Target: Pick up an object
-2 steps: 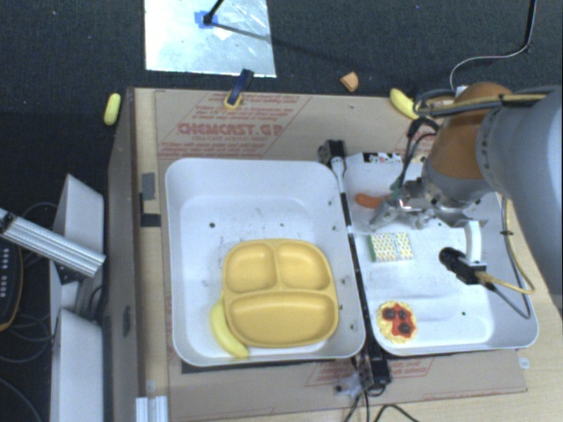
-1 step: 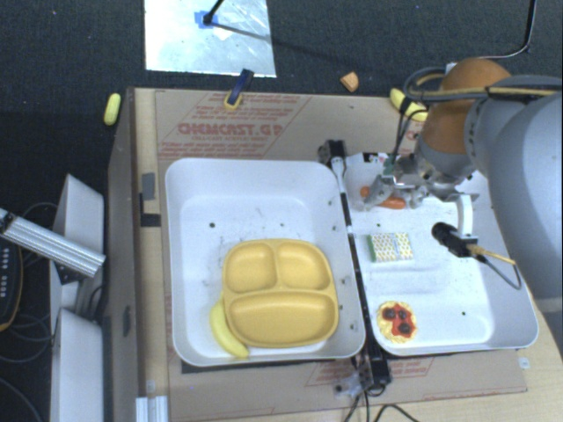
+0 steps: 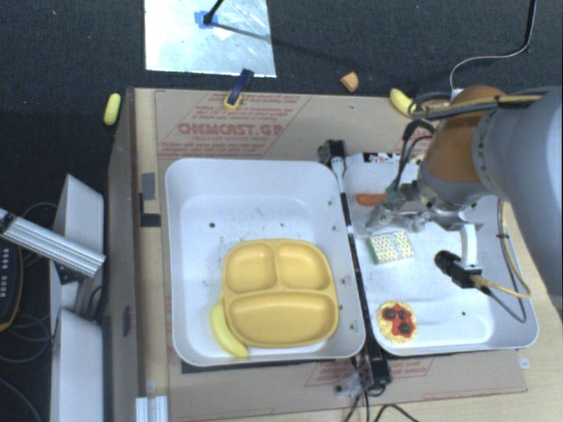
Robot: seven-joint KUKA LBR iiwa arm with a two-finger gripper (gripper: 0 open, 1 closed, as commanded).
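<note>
My gripper (image 3: 396, 219) hangs low over the back left part of the right bin (image 3: 501, 323). Just in front of it and below lies a small pale block with a green and white checked top (image 3: 391, 247), close to or touching the gripper's tip. An orange stick-shaped piece (image 3: 369, 199) lies behind the gripper by the bin's back wall. A small round toy pizza with red topping (image 3: 398, 320) rests near the bin's front left corner.
The left bin (image 3: 198, 200) holds a yellow divided plate (image 3: 280, 290) with a yellow banana (image 3: 224, 331) against its front left edge. The grey arm (image 3: 519, 148) crosses the right bin's back right. Small yellow and orange bits lie on the floor behind the bench.
</note>
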